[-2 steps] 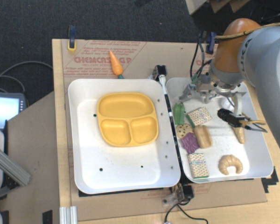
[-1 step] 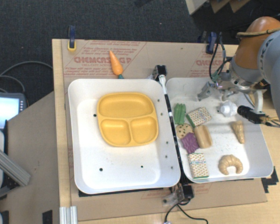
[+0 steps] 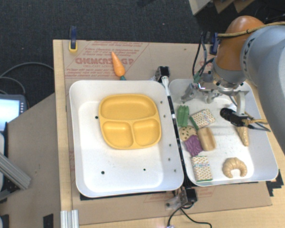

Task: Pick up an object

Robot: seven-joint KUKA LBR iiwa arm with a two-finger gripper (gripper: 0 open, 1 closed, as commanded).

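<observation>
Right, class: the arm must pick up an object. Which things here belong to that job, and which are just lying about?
Job: gripper above the right bin; in that bin, croissant, purple piece, green piece.
Lying about: carrot on the bench outside the bins; blue clamp at the bench edge; yellow divided plate in the left bin, away from the gripper.

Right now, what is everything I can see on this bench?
left bin: 1, white, bench's left half
right bin: 1, white, beside it
divided plate: 1, yellow, in left bin
carrot: 1, orange, on bench behind left bin
clamp: 1, blue, bench's far left corner
green piece: 1, right bin, by left wall
purple piece: 1, right bin
patterned packets: 2, pale, right bin
croissant: 1, tan, right bin's near end
arm: 1, grey, orange band
gripper: 1, above right bin's far end
</observation>
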